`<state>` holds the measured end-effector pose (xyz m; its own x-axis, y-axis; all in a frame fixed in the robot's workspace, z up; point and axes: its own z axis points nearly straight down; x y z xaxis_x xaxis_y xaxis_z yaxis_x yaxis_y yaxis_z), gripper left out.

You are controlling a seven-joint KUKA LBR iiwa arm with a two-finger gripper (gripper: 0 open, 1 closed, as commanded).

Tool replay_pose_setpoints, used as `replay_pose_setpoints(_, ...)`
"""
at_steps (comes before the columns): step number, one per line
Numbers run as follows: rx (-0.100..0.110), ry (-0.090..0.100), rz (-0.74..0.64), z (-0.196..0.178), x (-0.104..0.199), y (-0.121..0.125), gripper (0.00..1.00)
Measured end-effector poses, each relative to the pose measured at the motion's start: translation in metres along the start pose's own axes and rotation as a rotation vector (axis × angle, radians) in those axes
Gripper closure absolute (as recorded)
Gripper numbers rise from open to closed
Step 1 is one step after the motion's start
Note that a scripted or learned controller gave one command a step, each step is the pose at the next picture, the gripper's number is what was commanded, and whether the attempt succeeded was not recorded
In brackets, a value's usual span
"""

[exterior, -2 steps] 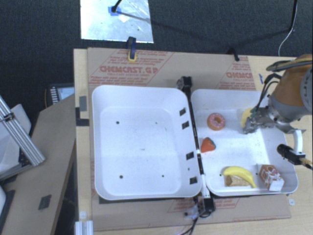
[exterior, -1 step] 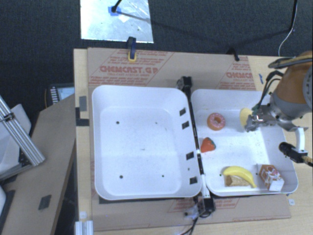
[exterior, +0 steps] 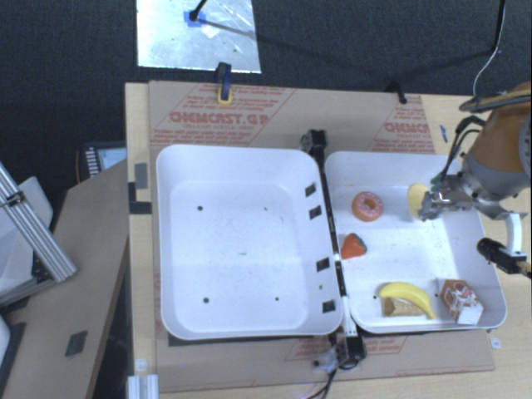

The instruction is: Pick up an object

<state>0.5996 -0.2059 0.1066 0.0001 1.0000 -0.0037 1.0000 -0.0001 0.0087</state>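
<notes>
The right bin [exterior: 416,252] holds an orange-pink doughnut [exterior: 366,206], a red strawberry [exterior: 353,246], a yellow banana [exterior: 409,293] lying across a brown bread slice [exterior: 397,307], and a small red-and-white carton [exterior: 461,300]. A yellow rounded object [exterior: 416,196] sits near the bin's far wall. My gripper [exterior: 429,205] is low in the right bin, right beside that yellow object and partly covering its right side. The arm's orange band [exterior: 505,135] rises behind it at the right edge.
The left bin [exterior: 241,248] sits beside the right one, with a black clip strip [exterior: 326,223] along the shared wall. A black part [exterior: 501,256] juts over the right bin's right rim. Cardboard [exterior: 249,115] lies under both bins.
</notes>
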Motion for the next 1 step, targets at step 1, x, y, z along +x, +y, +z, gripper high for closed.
replay_pose_setpoints(1, -0.004, -0.001, 0.0, -0.0113, -0.0004, 0.0013, 1.0)
